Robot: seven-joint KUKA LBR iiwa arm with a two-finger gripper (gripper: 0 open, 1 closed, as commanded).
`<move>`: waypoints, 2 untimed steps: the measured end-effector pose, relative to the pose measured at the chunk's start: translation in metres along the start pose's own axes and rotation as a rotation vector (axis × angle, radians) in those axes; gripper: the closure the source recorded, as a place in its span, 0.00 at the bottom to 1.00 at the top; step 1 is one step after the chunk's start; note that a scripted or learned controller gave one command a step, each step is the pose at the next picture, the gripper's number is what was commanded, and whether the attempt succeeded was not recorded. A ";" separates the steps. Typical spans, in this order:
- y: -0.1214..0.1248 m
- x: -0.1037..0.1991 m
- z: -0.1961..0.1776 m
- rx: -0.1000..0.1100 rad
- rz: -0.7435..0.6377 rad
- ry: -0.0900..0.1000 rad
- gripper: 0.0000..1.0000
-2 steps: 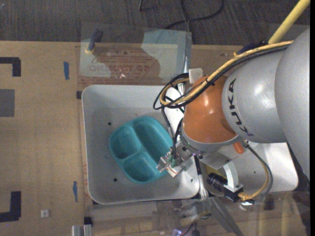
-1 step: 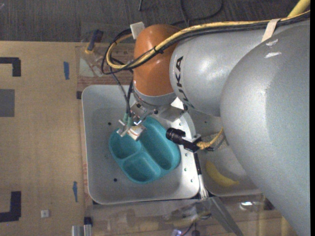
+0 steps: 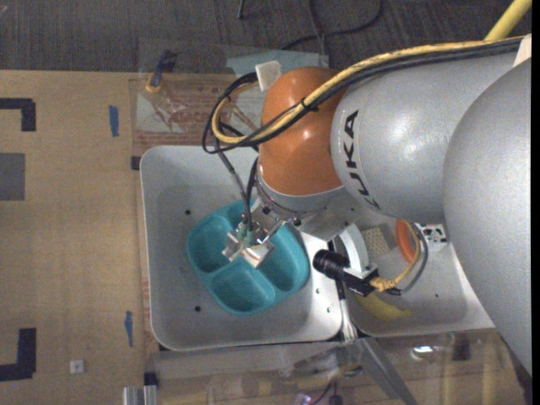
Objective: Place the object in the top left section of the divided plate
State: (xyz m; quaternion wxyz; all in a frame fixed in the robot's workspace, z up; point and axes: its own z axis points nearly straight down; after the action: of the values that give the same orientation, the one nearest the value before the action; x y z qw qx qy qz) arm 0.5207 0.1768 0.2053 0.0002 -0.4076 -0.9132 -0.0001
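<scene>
KUKA arm (image 3: 405, 142) overhangs teal divided plate (image 3: 245, 264).

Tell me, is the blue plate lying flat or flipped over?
Flat, right way up: the teal divided plate rests in the left white bin with its hollow sections facing up, under the gripper.

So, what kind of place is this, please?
Probably a robotics lab or test cell: a KUKA arm reaches over two white bins, one holding a teal divided plate, with blue tape marks on the wooden bench and loose cables on the floor.
</scene>
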 end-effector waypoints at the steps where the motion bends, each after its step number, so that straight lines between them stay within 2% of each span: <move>1: 0.000 0.000 0.000 0.000 -0.001 0.000 0.00; 2: 0.001 -0.002 -0.010 -0.003 0.002 -0.002 1.00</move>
State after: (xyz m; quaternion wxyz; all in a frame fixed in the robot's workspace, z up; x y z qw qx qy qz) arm 0.5223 0.1761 0.2157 -0.0015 -0.4083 -0.9128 -0.0011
